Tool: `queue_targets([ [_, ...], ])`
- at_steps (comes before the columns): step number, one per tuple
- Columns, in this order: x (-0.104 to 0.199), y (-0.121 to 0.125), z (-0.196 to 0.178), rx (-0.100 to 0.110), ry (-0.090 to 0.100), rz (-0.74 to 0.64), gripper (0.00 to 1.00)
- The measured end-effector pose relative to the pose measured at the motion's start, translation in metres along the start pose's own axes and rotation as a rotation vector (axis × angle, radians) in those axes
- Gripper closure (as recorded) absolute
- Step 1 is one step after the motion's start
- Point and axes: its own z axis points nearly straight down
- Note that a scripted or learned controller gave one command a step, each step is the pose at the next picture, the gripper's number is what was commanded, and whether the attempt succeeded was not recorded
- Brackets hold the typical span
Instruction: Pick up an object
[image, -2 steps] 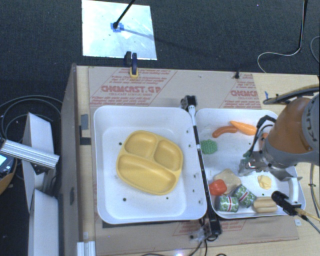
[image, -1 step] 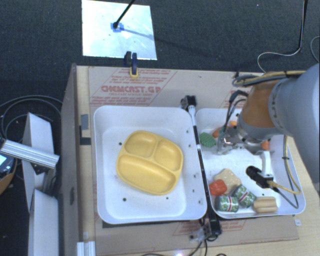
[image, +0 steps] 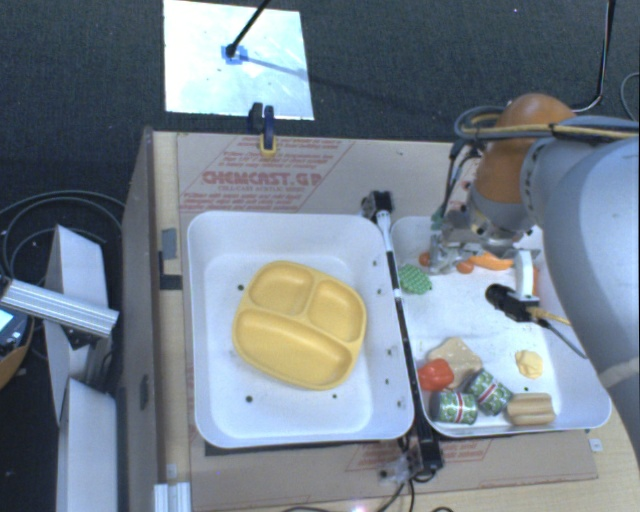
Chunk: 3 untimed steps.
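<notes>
Orange carrot (image: 487, 262) just right of gripper (image: 447, 252), right bin (image: 590, 400).

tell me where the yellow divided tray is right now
The yellow divided tray lies in the middle of the left white bin in the camera view, apart from the toy food, which sits in the right bin.

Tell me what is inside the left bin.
The left bin holds one thing in view: a yellow divided tray, lying flat near its middle with three compartments, all bare. Whatever lies under the tray is covered by it.
</notes>
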Motion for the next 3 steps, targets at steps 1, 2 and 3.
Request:
queue_targets([
  [1, -0.03, -0.001, 0.004, 0.0, 0.0, 0.001, 0.0],
  [2, -0.03, -0.001, -0.007, -0.001, -0.002, -0.003, 1.0],
  [3, -0.027, -0.027, 0.001, -0.029, -0.006, 0.001, 1.0],
])
